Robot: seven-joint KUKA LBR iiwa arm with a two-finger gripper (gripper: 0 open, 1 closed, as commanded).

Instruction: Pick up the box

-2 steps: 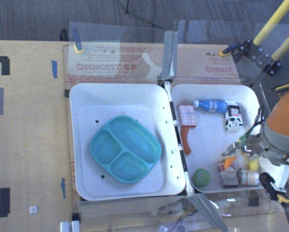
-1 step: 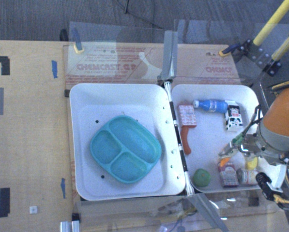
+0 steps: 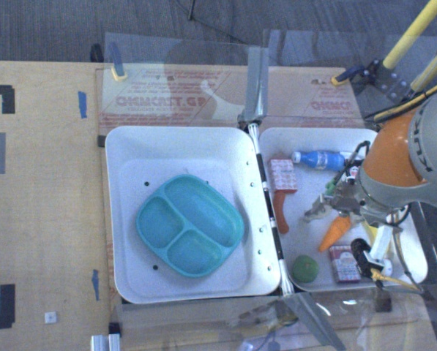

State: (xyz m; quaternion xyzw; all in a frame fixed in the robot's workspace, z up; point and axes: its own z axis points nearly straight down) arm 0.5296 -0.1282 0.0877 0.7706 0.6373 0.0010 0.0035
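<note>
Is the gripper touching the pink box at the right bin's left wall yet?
Apart. The camera view shows bare white bin floor between the gripper and the pink box; the gripper hangs beside the carrot, right of the box.

Even, bright overhead light; soft shadows inside the white bins. Faint glare on clear panels. Slightly soft focus throughout.

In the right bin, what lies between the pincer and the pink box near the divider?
In the camera view, bare white bin floor lies between the pincer and the pink box. The orange-handled tool sits just below that stretch.
</note>
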